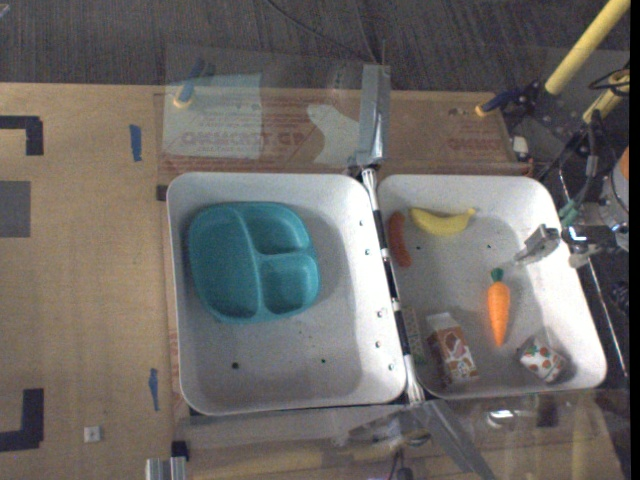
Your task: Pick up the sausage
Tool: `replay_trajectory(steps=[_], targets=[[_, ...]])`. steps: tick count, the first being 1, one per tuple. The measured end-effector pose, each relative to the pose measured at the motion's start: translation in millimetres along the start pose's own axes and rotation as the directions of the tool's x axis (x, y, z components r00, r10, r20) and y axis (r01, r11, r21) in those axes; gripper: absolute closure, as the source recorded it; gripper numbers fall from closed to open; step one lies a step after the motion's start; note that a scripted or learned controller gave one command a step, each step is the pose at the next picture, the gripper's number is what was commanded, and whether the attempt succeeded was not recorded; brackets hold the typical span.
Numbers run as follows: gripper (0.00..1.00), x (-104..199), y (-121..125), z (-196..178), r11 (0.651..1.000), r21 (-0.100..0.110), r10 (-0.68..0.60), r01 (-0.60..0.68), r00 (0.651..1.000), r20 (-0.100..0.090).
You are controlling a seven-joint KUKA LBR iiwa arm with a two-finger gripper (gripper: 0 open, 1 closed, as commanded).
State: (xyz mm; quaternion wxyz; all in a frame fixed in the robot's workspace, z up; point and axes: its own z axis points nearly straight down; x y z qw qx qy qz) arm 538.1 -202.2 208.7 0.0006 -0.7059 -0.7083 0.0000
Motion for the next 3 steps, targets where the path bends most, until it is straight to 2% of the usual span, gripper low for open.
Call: replay_trajectory(steps=[1, 2, 3], targets=[[0.00, -22.4, 29.2, -128.2, 1.000, -0.004, -0.029, 0.029, 1.000, 0.004], [0.00, 49.8, 15.7, -21.3, 0.990, -0.001, 0.143, -0.143, 0.990, 0.001], [0.00, 108.4, 36.5, 78.7, 0.990, 0.001, 0.144, -0.144, 0.990, 0.000]])
